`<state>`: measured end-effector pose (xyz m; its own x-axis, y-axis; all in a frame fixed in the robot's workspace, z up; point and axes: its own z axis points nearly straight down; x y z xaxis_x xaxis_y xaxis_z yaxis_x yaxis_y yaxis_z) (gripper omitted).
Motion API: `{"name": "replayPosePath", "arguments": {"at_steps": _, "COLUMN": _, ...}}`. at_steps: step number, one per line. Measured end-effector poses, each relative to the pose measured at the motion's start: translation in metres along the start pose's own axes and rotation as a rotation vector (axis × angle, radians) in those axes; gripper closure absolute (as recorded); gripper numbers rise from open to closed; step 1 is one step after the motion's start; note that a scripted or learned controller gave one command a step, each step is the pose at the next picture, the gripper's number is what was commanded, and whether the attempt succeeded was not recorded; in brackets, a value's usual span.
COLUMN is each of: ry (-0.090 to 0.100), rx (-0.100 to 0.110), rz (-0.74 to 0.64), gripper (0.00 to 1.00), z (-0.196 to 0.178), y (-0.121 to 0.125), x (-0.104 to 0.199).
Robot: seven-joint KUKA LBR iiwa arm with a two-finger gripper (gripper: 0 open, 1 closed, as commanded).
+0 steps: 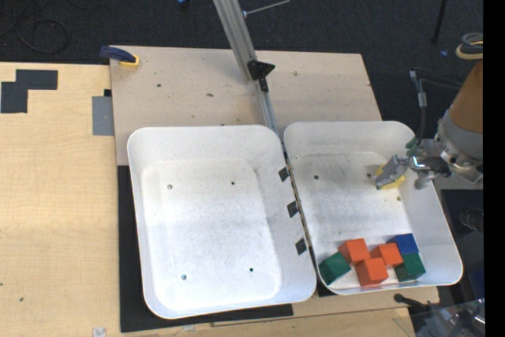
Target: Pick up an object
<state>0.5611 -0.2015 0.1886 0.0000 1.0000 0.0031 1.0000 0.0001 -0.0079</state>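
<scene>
My gripper (390, 174) hangs over the right part of the right bin (347, 146), its fingers pointing left. A small yellow object (392, 168) shows between the fingers, lifted a little above the bin floor, and the gripper is shut on it. In the bin's near right corner lies a cluster of blocks: three orange ones (372, 271), a green one (334, 267) at the left, a blue one (405, 243) and another green one (410, 268) at the right.
The left bin (150, 146) lies beside the right one, with black clips (291, 208) along their shared edge. A slanted aluminium bar (233, 16) rises behind the bins. A small yellow and blue item (120, 55) rests at the bench's far left corner.
</scene>
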Motion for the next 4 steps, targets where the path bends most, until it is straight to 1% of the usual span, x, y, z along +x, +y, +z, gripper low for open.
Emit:
{"name": "replayPosePath", "arguments": {"at_steps": 1, "ry": -0.001, "rx": -0.005, "rz": 0.000, "gripper": 0.00, "z": -0.003, "y": 0.001, "x": 0.000}}
{"name": "replayPosePath", "arguments": {"at_steps": 2, "ry": -0.001, "rx": -0.001, "rz": 0.000, "gripper": 0.00, "z": 0.044, "y": 0.005, "x": -0.006}}
{"name": "replayPosePath", "arguments": {"at_steps": 3, "ry": -0.001, "rx": -0.003, "rz": 0.001, "gripper": 0.00, "z": 0.098, "y": 0.005, "x": -0.005}}
{"name": "replayPosePath", "arguments": {"at_steps": 4, "ry": -0.001, "rx": -0.005, "rz": 0.004, "gripper": 1.00, "z": 0.085, "y": 0.005, "x": -0.006}}
